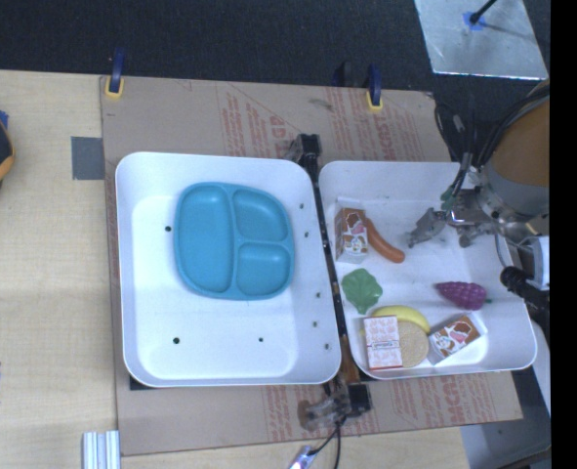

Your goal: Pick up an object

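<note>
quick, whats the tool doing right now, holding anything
tool: over the right bin, beside the carrot; nothing seen in its grasp; open or shut cannot be told.

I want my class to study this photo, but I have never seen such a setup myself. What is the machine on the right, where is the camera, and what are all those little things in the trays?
The camera hangs above a bench and looks down at a slant. The grey machine is a robot arm reaching in from the right; its gripper hovers over the right bin, with nothing seen between its fingers. That bin holds toy food: a carrot, a green leafy piece, purple grapes, a yellow banana, a round cracker and three small printed packets. The left bin holds a blue divided plate.
</note>
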### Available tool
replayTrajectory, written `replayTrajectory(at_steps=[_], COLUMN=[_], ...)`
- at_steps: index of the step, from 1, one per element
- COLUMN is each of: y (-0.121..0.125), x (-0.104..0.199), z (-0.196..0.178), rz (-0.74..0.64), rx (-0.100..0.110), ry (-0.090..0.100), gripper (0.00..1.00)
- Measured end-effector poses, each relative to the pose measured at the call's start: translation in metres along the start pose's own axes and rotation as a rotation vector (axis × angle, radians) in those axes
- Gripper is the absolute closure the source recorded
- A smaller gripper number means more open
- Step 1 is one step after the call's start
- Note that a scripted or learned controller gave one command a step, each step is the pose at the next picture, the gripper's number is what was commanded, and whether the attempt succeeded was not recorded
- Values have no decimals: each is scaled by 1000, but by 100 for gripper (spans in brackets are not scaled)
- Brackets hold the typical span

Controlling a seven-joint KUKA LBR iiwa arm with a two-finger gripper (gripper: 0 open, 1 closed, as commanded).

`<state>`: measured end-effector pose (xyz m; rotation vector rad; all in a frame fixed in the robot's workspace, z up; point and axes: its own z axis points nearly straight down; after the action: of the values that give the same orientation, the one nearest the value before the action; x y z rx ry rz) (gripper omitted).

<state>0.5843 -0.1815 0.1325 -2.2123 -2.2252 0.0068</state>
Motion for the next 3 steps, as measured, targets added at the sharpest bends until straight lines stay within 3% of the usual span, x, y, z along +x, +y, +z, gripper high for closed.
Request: replayTrajectory(at_steps=[1, 2, 3], y=[72, 72, 58], x=[40, -30, -20], z=[38, 40, -100], rz=[0, 3, 2], rx=[-2, -4, -7], ry=[0, 0, 0], gripper=[0, 0, 0])
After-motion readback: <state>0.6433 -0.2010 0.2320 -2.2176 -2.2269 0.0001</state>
